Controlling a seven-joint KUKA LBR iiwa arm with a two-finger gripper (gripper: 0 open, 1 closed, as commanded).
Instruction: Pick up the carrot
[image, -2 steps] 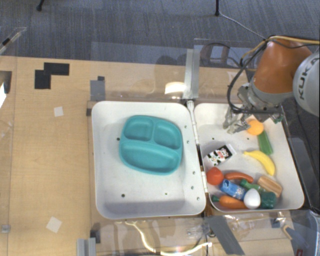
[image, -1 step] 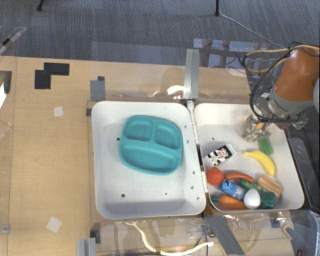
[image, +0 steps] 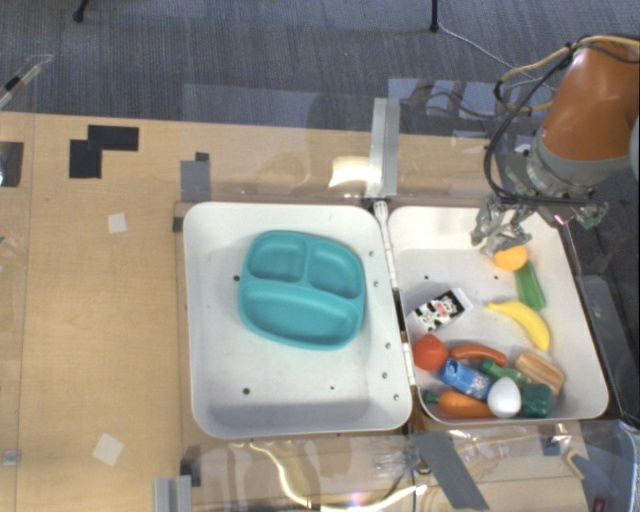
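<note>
The carrot (image: 461, 404) is an orange tapered piece lying flat along the front edge of the right bin (image: 440, 240), beside a white egg (image: 504, 397). My gripper (image: 503, 232) hangs over the far right part of that bin, well behind the carrot. It is open with nothing between its fingers. Its tips are just above a small orange fruit (image: 510, 258).
The right bin also holds a green cucumber (image: 530, 287), a banana (image: 524, 321), a red tomato (image: 430, 352), a red-orange sausage (image: 480, 353), a blue item (image: 462, 377), a bread piece (image: 540, 369) and a black-and-white card (image: 440, 308). A teal divided plate (image: 300, 288) lies in the left bin (image: 215, 380).
</note>
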